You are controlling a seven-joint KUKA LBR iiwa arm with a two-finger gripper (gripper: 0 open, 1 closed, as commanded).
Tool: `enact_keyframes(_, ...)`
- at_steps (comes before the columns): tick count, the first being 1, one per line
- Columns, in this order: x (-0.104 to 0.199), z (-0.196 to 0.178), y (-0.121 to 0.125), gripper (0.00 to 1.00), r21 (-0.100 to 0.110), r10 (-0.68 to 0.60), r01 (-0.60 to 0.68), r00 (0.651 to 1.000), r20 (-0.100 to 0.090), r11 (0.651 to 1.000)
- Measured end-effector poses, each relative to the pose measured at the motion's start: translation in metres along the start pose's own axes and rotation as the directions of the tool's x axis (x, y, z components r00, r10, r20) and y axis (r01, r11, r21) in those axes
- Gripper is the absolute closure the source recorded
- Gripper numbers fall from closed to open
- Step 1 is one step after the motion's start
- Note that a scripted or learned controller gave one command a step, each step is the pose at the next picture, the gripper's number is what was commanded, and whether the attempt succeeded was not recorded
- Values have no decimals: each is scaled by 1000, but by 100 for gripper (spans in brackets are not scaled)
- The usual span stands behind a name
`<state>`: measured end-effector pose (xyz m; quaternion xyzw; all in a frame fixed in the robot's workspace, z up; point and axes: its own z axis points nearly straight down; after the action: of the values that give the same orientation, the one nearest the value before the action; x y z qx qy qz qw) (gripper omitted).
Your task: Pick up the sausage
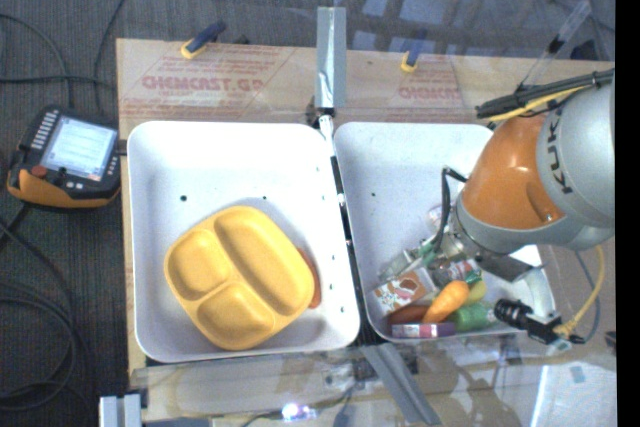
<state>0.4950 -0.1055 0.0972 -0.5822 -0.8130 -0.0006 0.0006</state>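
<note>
Two shallow white bins of smooth plastic are seen side by side on the counter, which is covered with a brown board with faded red print. In the left bin a yellow divided plate with three rounded compartments is laid, its surface glossy. A thin reddish-orange curved edge is seen just at the right side of this plate, mostly hidden under it; whether this is the sausage cannot be told. In the right bin, right of the plate, a small heap is gathered: an orange tapered carrot, a printed packet, a green piece and a dark red-purple strip. The grey arm with its orange rounded band is placed above this heap. The pincer is covered by the wrist, so its state cannot be told
</note>
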Motion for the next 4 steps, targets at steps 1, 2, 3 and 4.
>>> enact_keyframes(1, -56, 7, -25, 0, -14, 67, -67, 998, 8, 998)
enact_keyframes(2, -57, -3, -24, 100, -17, 67, -67, 998, 10, 998)
enact_keyframes(3, -57, -3, -24, 0, -17, 68, -67, 998, 10, 998)
enact_keyframes(4, -33, 7, -16, 0, -11, 55, -55, 998, 14, 998)
